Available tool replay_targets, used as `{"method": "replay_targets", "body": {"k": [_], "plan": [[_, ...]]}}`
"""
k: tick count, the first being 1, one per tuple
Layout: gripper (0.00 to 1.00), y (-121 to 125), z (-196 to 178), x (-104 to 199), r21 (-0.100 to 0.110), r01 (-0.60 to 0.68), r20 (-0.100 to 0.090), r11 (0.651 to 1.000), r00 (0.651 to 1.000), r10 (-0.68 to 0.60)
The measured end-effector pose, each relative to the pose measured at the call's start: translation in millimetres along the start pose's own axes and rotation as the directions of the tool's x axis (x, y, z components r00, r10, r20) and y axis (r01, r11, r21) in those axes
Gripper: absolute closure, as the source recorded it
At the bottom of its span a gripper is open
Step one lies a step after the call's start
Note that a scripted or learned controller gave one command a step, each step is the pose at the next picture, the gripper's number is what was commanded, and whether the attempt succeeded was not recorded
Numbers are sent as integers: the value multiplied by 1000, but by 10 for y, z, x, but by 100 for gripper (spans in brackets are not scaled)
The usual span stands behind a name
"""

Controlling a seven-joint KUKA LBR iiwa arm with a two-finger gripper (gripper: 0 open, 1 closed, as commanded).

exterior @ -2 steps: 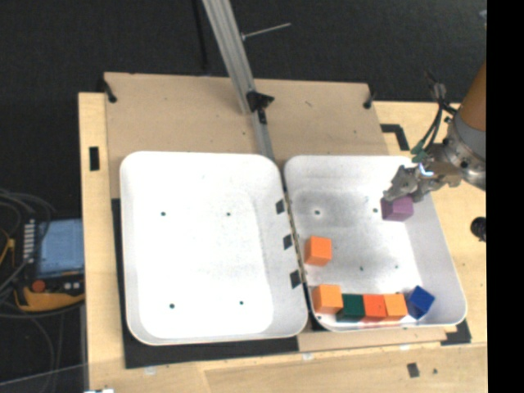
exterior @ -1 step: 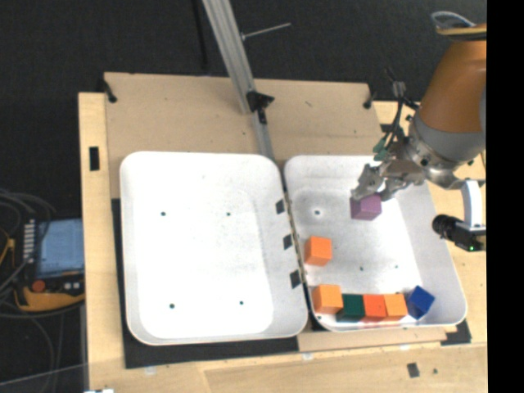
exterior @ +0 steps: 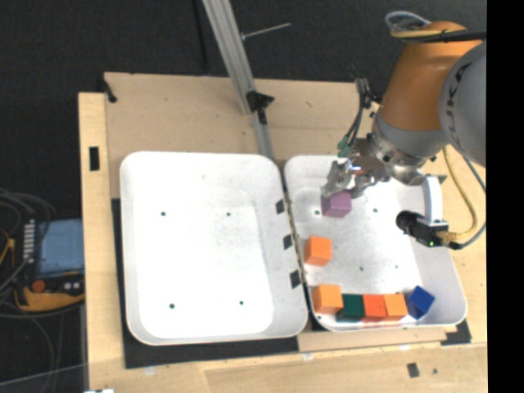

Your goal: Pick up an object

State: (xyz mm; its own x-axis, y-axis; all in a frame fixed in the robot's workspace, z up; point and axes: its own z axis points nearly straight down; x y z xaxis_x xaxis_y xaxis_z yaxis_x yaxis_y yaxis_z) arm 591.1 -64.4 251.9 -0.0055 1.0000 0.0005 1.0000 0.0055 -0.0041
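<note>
**Purple block barely caught, slip likely**

Along the right white bin's (exterior: 455,305) near wall sits a row of small blocks: orange (exterior: 328,298), green (exterior: 353,307), orange (exterior: 375,306), orange (exterior: 395,304) and blue (exterior: 420,300). Another orange cube (exterior: 318,250) lies alone beyond them. Farther back, the gripper (exterior: 344,180) hangs over a small purple block (exterior: 336,204), which sits right beneath the fingers; whether they pinch it, I cannot tell. Any hold is probably shallow, and lifting may drop or tilt it.
</note>
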Motion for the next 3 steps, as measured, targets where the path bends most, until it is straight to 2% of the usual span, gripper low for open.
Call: {"method": "replay_targets", "body": {"k": [1,2,3], "plan": [[100,85,-46,521,-5,2,-1,1000,1000,-2],[100,295,13,919,-5,0,0,1000,1000,0],[100,438,-42,1442,-6,2,-1,1000,1000,-2]]}}
